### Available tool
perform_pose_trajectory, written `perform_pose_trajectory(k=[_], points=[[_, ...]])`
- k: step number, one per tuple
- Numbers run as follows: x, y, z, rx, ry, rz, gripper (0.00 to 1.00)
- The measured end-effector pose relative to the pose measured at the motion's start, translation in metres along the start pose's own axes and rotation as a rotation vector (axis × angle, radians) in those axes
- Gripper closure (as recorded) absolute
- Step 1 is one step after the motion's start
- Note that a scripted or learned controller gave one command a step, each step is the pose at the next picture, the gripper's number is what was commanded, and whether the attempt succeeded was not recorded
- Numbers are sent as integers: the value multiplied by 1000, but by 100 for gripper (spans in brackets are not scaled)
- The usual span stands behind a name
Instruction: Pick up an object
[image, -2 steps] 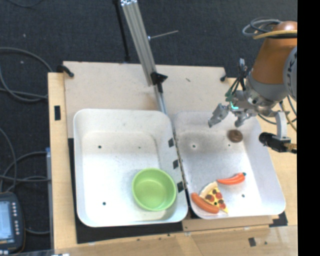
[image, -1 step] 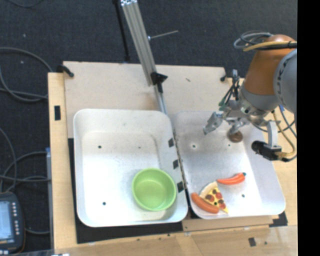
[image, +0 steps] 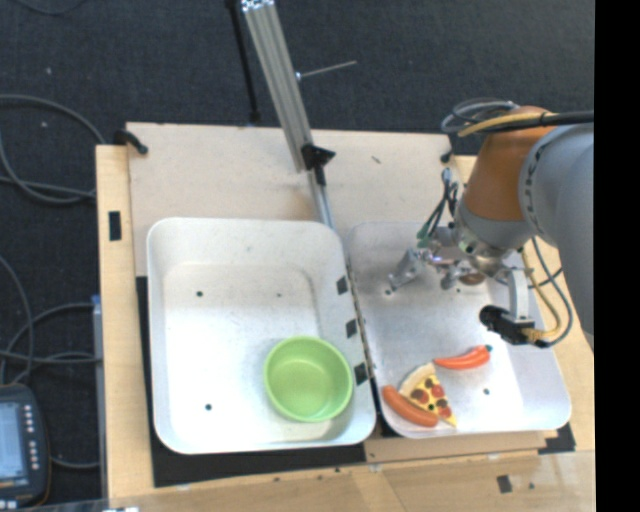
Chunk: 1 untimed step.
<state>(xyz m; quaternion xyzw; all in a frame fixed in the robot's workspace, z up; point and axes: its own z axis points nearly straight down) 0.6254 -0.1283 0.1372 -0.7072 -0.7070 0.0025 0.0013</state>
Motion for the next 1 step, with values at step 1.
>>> perform_pose_trajectory(k=[1], points=[[-1,0,39,-2,-1,2,0]])
